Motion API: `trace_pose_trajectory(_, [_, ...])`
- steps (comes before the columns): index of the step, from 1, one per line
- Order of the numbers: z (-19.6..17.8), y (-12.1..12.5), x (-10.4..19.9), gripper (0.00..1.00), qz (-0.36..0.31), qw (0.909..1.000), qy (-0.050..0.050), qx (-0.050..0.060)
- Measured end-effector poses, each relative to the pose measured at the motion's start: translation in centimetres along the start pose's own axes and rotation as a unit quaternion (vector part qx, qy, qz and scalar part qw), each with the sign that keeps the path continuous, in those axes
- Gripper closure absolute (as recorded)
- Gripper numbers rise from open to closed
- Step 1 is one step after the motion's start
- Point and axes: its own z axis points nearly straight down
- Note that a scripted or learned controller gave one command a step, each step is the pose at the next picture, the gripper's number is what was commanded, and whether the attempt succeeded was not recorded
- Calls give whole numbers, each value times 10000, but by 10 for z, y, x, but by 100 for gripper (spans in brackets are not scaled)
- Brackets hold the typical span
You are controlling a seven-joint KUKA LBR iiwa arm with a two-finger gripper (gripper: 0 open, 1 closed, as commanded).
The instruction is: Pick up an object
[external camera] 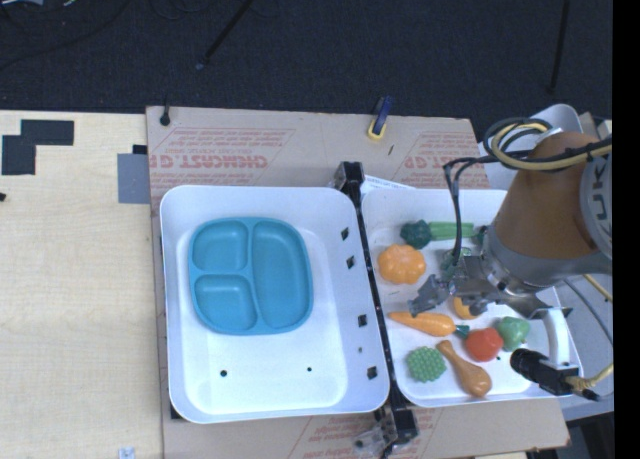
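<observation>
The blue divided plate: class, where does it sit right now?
The blue divided plate lies in the left white bin, toward its upper half, across the divider from the orange fruit.

We are looking at a robotics lab, not a home or kitchen. The two white bins sit on a cardboard sheet laid over a pale wooden bench, with dark carpet and loose cables beyond its far edge. A clamp grips the cardboard's far edge. The food in the right bin is plastic toy produce, and the industrial arm trails bundled cables at the bench's right edge.
</observation>
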Motion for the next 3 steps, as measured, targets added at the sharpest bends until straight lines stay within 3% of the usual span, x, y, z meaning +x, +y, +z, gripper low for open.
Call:
trace_pose_trajectory(1, [-4, 2, 0, 0, -8, 10000, -7, -44])
trace_pose_trajectory(3, [95, -1, -2, 0, 2, 10000, -23, -67])
